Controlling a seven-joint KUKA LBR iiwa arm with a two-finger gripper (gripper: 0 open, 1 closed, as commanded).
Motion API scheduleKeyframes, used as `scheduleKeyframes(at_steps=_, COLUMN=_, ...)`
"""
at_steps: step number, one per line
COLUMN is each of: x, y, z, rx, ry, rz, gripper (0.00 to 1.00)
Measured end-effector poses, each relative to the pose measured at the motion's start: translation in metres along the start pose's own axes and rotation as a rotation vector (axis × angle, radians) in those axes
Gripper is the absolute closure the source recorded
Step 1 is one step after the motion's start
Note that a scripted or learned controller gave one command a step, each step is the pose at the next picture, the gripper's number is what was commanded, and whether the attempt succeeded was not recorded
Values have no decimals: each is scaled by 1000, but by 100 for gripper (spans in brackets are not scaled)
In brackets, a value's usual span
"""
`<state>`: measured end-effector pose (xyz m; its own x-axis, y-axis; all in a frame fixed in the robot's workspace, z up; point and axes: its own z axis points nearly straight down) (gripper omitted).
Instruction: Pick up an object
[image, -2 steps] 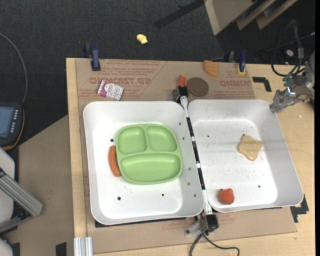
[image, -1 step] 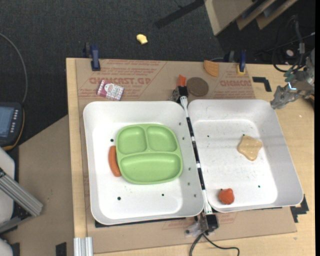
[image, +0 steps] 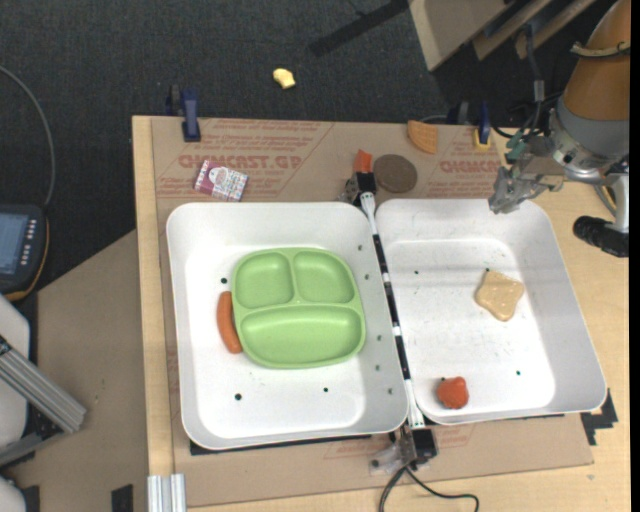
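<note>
In the right bin (image: 540, 240) lie a tan, bread-like piece (image: 498, 296) toward the middle right and a small red, tomato-like object (image: 453, 392) near the front edge. The left bin (image: 195, 240) holds a green divided plate (image: 297, 307) with an orange carrot-like stick (image: 229, 322) along its left side. My gripper (image: 506, 196) hangs over the right bin's far rim, well behind the tan piece, with nothing seen between its fingers.
On the cardboard behind the bins sit a brown disc (image: 395, 173), a small orange block (image: 363, 160), a tan wedge (image: 424, 136) and a pink packet (image: 220, 180). A blue clamp (image: 188, 113) grips the board's far left edge. A yellow bit (image: 285, 77) lies on the floor.
</note>
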<state>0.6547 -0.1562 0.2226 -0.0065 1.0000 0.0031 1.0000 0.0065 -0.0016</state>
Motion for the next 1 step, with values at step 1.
scheduleKeyframes(at_steps=1, x=-67, y=4, z=-32, rx=-9, ry=-8, rz=10, gripper=100)
